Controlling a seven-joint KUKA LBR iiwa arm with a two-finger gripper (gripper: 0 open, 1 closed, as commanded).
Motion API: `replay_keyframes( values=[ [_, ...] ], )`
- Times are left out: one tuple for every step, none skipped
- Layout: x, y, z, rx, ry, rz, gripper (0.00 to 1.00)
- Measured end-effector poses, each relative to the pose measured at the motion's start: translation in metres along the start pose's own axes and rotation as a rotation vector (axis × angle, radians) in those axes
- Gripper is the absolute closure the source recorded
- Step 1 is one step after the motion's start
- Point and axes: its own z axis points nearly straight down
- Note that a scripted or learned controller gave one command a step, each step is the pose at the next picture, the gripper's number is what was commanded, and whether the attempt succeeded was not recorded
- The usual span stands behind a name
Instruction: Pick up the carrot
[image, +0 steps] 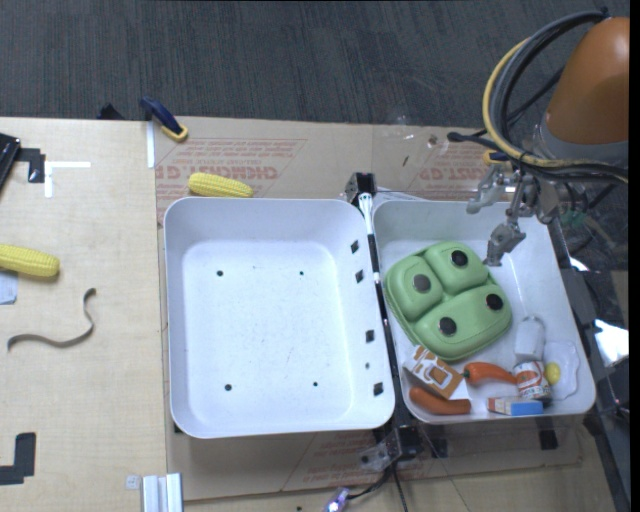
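The carrot (489, 373), small and orange, lies in the front part of the right bin (566, 290), just below a green three-hollow tray (449, 298). My gripper (491, 222) hangs over the bin's back right area, above and behind the green tray, well away from the carrot. Its two fingers stand apart, open, with nothing between them.
Beside the carrot lie a reddish sausage (438, 402), a small printed carton (433, 372), a blue-and-white box (516, 406) and a small clear bottle (529, 340). The left bin (180, 300) sits alongside. Two corn cobs (219, 185) (28, 261) rest outside on the bench.
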Motion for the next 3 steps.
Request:
replay_keyframes(
  values=[
    [0.040,0.054,0.092,0.000,-0.004,0.022,0.00],
    [-0.009,0.009,0.104,0.001,-0.002,-0.083,0.00],
    [-0.006,0.021,0.108,0.033,-0.011,0.255,0.00]
  ],
)
